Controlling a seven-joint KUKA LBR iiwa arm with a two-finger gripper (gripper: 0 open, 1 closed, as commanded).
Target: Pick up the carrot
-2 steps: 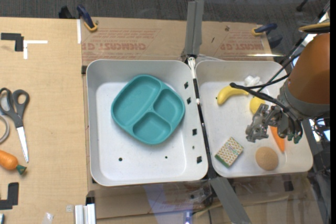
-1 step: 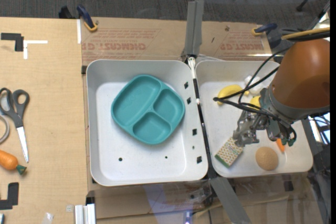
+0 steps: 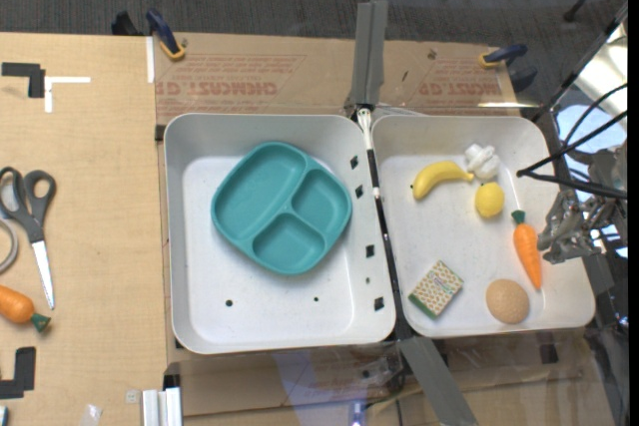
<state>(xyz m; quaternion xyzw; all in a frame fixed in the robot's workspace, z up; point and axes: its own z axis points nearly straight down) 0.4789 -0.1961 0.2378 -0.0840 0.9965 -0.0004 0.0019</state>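
Carrot (image 3: 528, 256) at right bin's (image 3: 454, 329) 3 o'clock: judge it light, stiff, slick, tapered. Grip mid-body, across its width. Gripper (image 3: 555, 239) just beside; clench state: you cannot tell.

At the right edge, a small metallic grey two-finger gripper (image 3: 552, 244) is seen — dull silver parts, bare metal, with thin tips. Behind it, pale grey and white housing is glimpsed, partly washed out by glare. Thin black cables are strung across this region — dark, straight lines. Finer detail is blurred and cannot be made out.
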